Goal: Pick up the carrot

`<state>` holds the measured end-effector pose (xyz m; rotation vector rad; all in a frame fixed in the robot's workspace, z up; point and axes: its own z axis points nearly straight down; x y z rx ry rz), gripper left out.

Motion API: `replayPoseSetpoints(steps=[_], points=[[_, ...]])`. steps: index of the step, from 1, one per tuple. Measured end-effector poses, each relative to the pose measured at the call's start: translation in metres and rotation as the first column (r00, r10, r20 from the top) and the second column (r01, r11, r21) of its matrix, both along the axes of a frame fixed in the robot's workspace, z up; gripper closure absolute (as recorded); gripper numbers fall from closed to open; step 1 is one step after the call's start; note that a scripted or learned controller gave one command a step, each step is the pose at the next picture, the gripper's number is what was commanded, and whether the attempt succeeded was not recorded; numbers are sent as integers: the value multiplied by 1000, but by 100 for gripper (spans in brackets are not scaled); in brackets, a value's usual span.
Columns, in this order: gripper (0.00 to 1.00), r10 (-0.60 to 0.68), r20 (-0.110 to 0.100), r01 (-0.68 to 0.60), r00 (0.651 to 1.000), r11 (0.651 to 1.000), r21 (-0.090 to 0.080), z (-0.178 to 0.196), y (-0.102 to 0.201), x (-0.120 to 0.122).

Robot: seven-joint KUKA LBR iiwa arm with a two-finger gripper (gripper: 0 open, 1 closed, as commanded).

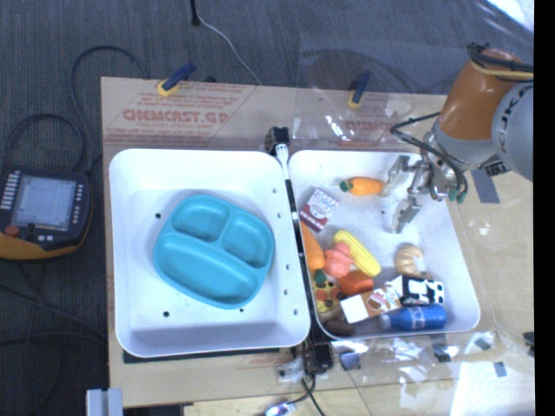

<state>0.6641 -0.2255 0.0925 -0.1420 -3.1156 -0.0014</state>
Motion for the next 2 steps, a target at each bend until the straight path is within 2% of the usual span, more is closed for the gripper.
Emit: replayPoseSetpoints(steps=[1, 2], points=[[0, -180, 12, 180, 984, 983, -29, 2, 33, -6], [0, -194, 40, 194, 980, 981, -4, 93, 71, -4]])
